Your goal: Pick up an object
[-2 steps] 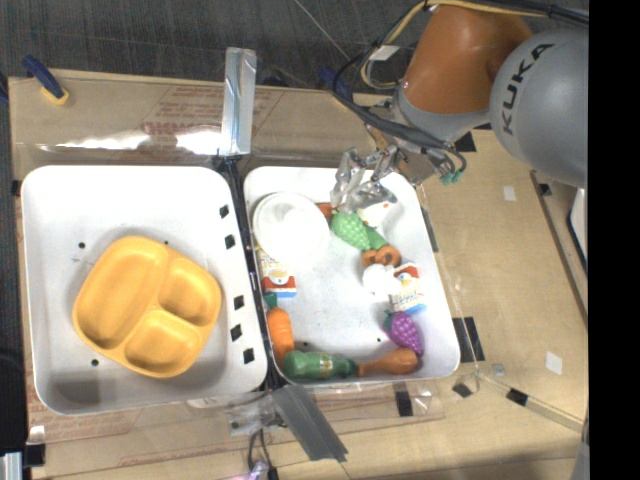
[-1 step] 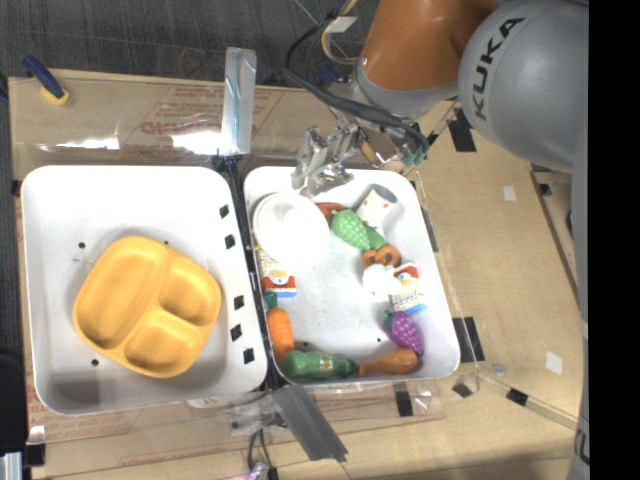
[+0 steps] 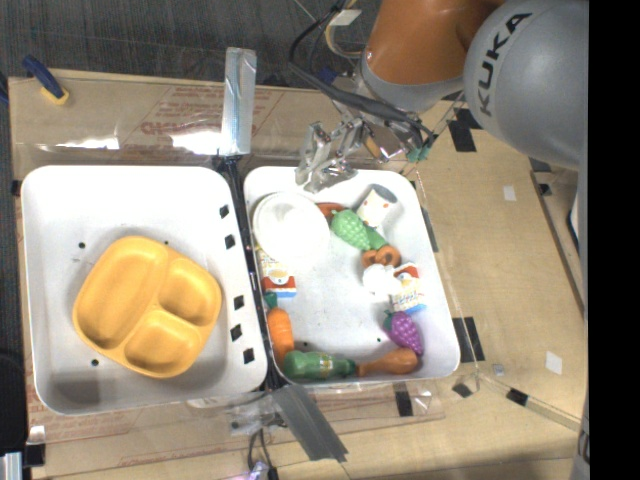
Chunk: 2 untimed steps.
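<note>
My gripper (image 3: pixel 322 173) hangs over the far rim of the right bin (image 3: pixel 445 313), open, with nothing between its fingers. Just below it in that bin lies a white bowl (image 3: pixel 290 226). Near the bowl are a green knobbly toy (image 3: pixel 355 230) and a white cup (image 3: pixel 378 203). Further toward the front lie a brown ring (image 3: pixel 380 258), a small white bottle (image 3: pixel 405 293), purple grapes (image 3: pixel 405 330), a carrot (image 3: pixel 280 330), a green bottle (image 3: pixel 318 365) and a small carton (image 3: pixel 280 286).
The left bin (image 3: pixel 45 208) holds a yellow divided plate (image 3: pixel 148 305). A strip of silver tape (image 3: pixel 239 98) stands at the back between the bins. Cables run behind the arm's orange band (image 3: pixel 420 28).
</note>
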Motion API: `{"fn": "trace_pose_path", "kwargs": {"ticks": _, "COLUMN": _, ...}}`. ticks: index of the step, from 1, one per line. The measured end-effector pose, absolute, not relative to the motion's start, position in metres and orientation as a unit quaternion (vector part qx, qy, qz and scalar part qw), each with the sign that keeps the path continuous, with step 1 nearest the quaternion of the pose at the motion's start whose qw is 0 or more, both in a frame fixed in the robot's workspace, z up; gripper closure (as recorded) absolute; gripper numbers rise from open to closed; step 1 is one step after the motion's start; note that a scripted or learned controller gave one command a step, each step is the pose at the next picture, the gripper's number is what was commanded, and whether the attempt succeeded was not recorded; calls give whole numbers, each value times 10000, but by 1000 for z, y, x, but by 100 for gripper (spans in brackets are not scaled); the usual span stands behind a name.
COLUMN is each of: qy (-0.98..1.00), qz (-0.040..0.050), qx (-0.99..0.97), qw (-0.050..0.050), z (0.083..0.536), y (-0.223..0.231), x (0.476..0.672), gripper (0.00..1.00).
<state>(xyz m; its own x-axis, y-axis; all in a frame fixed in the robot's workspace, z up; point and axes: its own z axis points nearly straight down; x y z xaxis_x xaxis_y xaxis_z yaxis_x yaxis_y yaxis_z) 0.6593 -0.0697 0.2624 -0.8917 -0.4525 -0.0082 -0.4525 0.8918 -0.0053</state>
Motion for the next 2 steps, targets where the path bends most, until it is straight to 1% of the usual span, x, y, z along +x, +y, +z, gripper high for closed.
{"fn": "trace_pose_path", "kwargs": {"ticks": 2, "qy": 9721, "qz": -32, "qx": -2345, "qw": 93, "z": 286, "y": -68, "x": 662, "gripper": 100}}
